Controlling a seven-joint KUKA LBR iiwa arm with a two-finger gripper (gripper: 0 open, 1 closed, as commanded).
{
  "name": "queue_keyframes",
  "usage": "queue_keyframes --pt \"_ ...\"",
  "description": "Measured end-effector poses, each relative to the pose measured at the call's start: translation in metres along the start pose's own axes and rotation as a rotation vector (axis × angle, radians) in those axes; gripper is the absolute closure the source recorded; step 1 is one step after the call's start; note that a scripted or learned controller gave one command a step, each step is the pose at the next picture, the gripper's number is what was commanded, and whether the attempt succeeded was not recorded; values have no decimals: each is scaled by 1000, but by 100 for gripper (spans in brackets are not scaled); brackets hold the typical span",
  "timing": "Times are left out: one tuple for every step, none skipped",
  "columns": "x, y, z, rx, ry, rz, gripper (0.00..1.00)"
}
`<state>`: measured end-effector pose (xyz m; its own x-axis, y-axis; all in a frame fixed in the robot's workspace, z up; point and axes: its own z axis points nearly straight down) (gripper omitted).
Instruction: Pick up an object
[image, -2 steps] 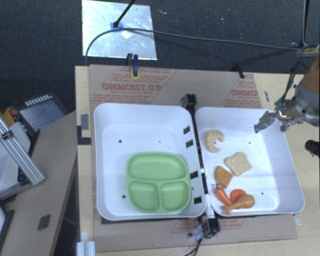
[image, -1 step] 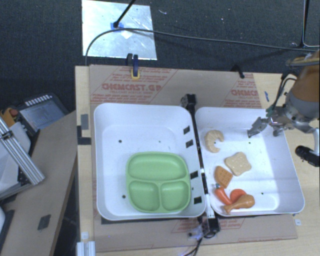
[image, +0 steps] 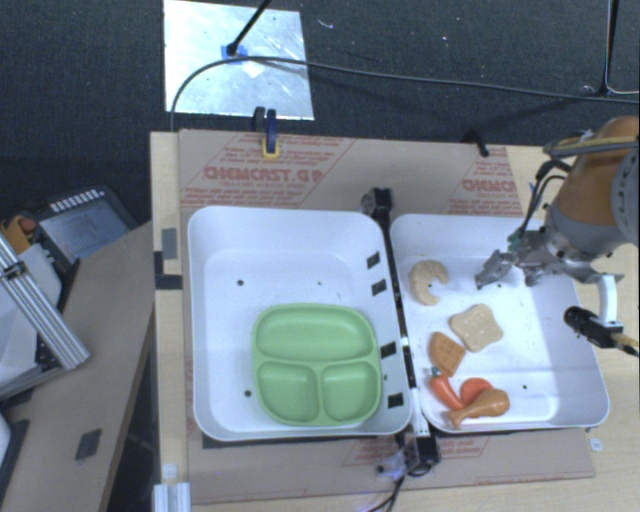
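Note:
Several toy foods lie in the right bin (image: 560, 400): a pale croissant (image: 428, 280), a slice of toast (image: 475, 327), an orange cracker-like piece (image: 446, 353), a red-orange carrot shape (image: 452, 390) and a brown drumstick (image: 482, 404). My gripper (image: 511, 272) hangs over the upper part of this bin, to the right of the croissant and just above the toast. Its fingers look spread, and nothing is between them. The grey arm with its orange band (image: 598, 175) comes in from the upper right.
The left bin (image: 215, 300) holds a green divided plate (image: 318, 362). A black divider with clips (image: 390, 290) runs between the bins. A black part with a white piece (image: 595, 322) juts over the right bin's right rim. Cables cross the dark floor behind.

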<state>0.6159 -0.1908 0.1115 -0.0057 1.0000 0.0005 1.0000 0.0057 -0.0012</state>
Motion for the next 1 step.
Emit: queue_keyframes --pt "-1 2 -14 -7 -3 -1 100"
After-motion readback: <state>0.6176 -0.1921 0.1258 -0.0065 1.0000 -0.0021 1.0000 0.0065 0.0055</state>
